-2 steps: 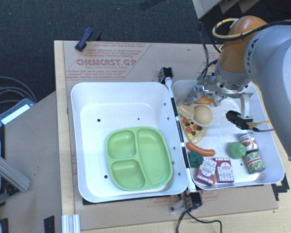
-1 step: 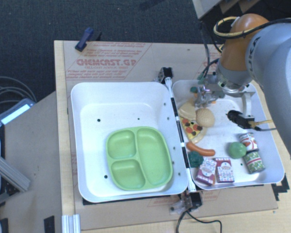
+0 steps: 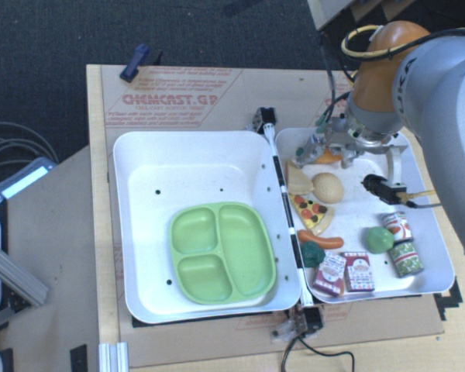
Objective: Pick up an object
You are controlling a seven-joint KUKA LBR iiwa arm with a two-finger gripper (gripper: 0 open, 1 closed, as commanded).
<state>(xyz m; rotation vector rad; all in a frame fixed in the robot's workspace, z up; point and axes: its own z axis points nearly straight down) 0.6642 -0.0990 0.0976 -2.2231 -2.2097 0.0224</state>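
Toys lie unlifted in the right bin point(image 3: 438, 273). Gripper point(image 3: 335, 149) hangs low over its far-left corner beside an orange piece point(image 3: 325, 158); whether it grips is unclear, so nothing is picked yet.

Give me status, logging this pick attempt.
Gripper low at right bin's far end, over an orange item. Fingers unclear. Bread roll and pizza slice close beside. Green tray in left bin.

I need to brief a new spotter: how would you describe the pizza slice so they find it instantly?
Start at the right-hand white bin, the one crowded with toy food. Along its left wall, just below the round beige bread roll, lies the flat triangular pizza slice. It alone has a yellow top dotted red and dark; the red sausage below it is plain.
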